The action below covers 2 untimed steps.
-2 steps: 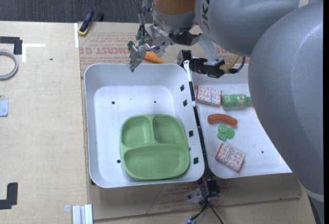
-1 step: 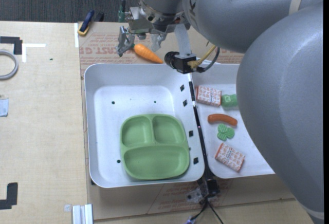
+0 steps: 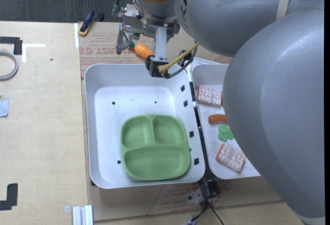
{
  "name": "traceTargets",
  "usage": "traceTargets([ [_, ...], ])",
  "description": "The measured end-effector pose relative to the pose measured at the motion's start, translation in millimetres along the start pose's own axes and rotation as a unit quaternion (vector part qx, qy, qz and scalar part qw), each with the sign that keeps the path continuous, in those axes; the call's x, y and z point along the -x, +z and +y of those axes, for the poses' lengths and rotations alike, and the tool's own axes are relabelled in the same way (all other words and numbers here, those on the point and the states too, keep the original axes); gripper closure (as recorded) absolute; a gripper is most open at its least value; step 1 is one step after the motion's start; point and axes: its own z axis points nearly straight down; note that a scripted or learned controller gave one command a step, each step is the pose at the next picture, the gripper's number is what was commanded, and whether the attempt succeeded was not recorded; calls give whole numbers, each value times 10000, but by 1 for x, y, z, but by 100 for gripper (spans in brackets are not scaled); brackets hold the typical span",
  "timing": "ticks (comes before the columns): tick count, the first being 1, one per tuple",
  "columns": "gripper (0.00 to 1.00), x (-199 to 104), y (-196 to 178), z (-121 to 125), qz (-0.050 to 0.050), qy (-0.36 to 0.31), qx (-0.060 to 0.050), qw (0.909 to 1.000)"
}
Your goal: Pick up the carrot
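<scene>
Jaws (image 3: 138, 46) clamped on carrot (image 3: 142, 50), held aloft above far rim of left bin (image 3: 98, 115), near cardboard edge.

Risks, my read: grip looks off-centre, carrot sticks out one side; could pivot or slip w/ quick move, drop outside bin.

Around, big to small: grey arm (image 3: 258, 64) covers most of right bin (image 3: 209, 71); green divided plate (image 3: 154, 146) in left bin; two snack packets (image 3: 209, 96), red sausage (image 3: 217, 118), green leaf toy (image 3: 225, 132) in right bin. Nothing blocks lift.

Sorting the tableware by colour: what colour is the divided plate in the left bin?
Pale green, all three compartments alike: the divided plate, seen clearly in the camera view.
</scene>
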Motion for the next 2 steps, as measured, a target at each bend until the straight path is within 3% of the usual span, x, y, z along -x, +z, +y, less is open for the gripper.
traceTargets([
  [1,100,0,-9,0,-9,-19,-1,10000],
  [2,100,16,50,-43,1,-1519,-5,9884],
])
